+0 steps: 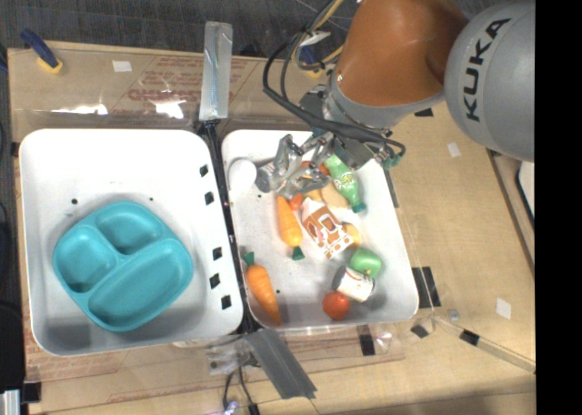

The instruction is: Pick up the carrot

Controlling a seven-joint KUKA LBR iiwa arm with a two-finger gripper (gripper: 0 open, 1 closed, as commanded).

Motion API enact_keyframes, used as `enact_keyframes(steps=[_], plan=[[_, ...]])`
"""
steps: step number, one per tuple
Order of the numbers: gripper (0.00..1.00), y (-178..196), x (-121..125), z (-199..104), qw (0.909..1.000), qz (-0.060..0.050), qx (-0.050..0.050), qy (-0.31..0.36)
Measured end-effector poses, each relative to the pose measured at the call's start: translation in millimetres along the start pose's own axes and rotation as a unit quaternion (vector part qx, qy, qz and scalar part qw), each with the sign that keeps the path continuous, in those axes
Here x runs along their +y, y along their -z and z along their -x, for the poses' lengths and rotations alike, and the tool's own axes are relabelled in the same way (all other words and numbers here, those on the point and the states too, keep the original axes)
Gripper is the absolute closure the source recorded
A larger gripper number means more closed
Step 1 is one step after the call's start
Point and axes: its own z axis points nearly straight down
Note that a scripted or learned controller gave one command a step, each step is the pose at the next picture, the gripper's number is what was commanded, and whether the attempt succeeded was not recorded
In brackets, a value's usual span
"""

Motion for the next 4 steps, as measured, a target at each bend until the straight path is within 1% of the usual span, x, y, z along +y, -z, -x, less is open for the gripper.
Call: enact_keyframes(steps=[1,2,3,4], plan=[[1.0,-31,45,-66,0.9967,0.003,0.001,0.081],[1.0,-38,55,-21,0.979,0.002,-0.001,0.204],[1.0,-33,91,10,0.9013,0.002,-0.002,0.433],[1.0,30,2,7,0.9241,0.001,-0.001,0.382]])
